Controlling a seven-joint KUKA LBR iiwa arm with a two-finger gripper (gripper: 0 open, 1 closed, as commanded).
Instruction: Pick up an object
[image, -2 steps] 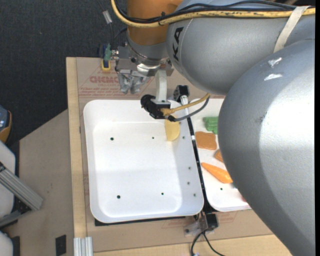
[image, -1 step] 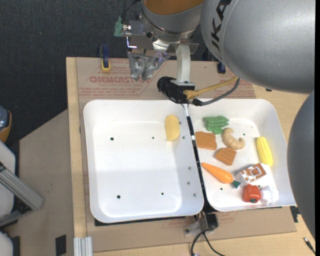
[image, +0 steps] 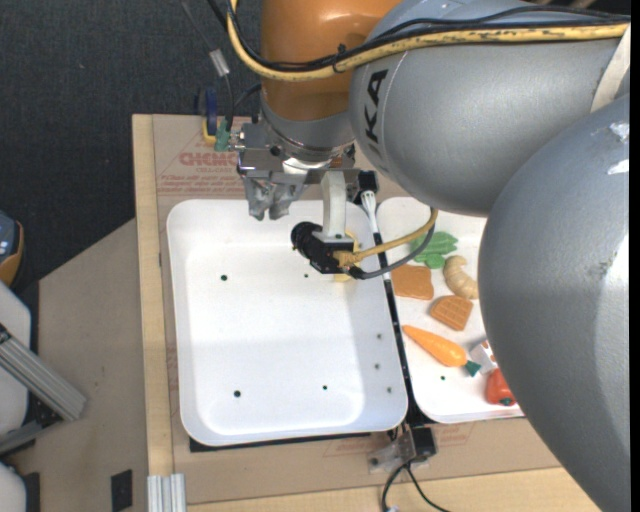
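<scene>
A: What is the gripper (image: 270, 207) doing?
B: Hanging over the left bin's (image: 280, 400) far edge, nothing between its fingers; open or closed, I cannot tell.
A: And the objects?
B: The carrot (image: 436, 347) is lying in the right bin (image: 440, 405).

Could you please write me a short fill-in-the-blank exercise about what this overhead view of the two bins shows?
1. The toy carrot lies in the ____ bin of the two.
2. The gripper hangs over the far edge of the ____ bin.
3. The arm carries a band above its wrist coloured ____.
4. The green leafy toy lies at the ____ end of its bin, away from the camera.

Missing words: right; left; orange; far
</scene>
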